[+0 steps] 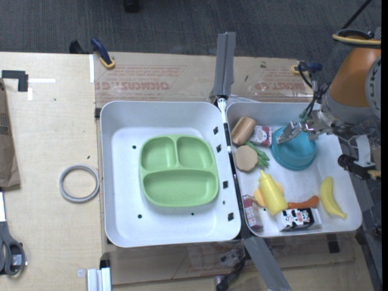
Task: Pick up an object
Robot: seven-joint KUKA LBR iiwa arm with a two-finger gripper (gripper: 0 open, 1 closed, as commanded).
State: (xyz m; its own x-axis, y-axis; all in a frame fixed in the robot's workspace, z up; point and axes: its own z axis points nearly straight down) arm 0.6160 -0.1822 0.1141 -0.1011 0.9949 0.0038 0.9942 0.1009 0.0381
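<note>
My gripper [296,130] hangs over the upper rim of the blue bowl [295,152] in the right bin [348,220], at or just above it. No object can be made out in its grasp. Around the bowl lie a bread roll [242,129], a round bun [246,158], a pink packet [262,136], a yellow mustard bottle [271,191], a banana [331,197], an orange carrot [303,202] and a black-and-white carton [297,219]. A green divided plate [179,170] lies in the left bin [115,162].
A wrapped bar [252,211] lies against the right bin's left wall. A grey post [224,65] stands behind the bins' shared edge. On the bench to the left are a tape ring [79,182], scissors [9,256] and a blue clamp [103,52].
</note>
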